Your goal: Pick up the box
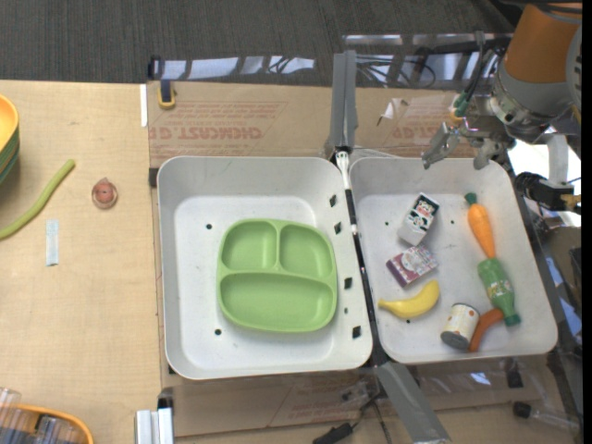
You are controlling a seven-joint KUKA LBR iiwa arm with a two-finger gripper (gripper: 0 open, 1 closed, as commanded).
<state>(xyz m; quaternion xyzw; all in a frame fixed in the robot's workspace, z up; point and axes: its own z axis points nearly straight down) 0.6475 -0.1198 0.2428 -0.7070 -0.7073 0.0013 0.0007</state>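
Above the right bin's [532, 336] far rim hangs the gripper [459, 153] — fingers splayed wide, nothing between them. Down and a little left of it, toward the near side, lies the box [412, 265], flat on the bin floor, purple and white, just beside the white carton [419, 218] and just above the banana [411, 302]. Long axis looks slanted, lower-left to upper-right, though hard to be sure at this size. Likely calls for a descent toward the bin's middle, jaws turned across the short side — carton close enough to snag.
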